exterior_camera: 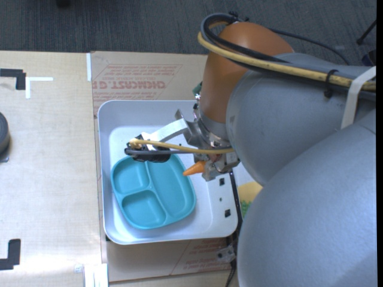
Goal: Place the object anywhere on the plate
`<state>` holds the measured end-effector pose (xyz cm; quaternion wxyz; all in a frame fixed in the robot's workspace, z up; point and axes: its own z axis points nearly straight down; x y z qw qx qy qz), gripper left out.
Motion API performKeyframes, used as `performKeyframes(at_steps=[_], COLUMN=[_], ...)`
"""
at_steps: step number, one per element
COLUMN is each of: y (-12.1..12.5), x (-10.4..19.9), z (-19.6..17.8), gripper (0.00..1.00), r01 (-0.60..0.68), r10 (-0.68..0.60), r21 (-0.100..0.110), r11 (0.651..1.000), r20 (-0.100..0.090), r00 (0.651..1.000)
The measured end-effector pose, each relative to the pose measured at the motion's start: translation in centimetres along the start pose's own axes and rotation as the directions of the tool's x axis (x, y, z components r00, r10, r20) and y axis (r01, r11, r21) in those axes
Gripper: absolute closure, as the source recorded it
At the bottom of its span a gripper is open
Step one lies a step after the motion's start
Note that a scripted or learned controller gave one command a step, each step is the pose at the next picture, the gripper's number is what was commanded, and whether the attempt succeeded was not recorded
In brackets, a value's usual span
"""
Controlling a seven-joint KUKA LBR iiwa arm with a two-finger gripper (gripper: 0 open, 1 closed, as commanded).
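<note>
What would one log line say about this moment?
teal plate: in white bin | gripper: by plate's right rim | orange object: at gripper, grasp unclear | task: object not yet on plate

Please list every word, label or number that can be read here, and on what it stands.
Red print on the cardboard sheet behind the white bin: upside down and blurred, not readable.
Red print on the front cardboard: too small to read.
Blue plate: no text.
</note>
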<state>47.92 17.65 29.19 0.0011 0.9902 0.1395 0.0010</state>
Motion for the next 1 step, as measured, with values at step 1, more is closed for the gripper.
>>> performKeyframes(at_steps=[1], y=[-0.02], x=[-0.01], z=[0.01], gripper=[0.00], r01=[-0.001], r10=[0.001], r21=[0.000], r11=[1.000], r20=[0.001], r00=[1.000])
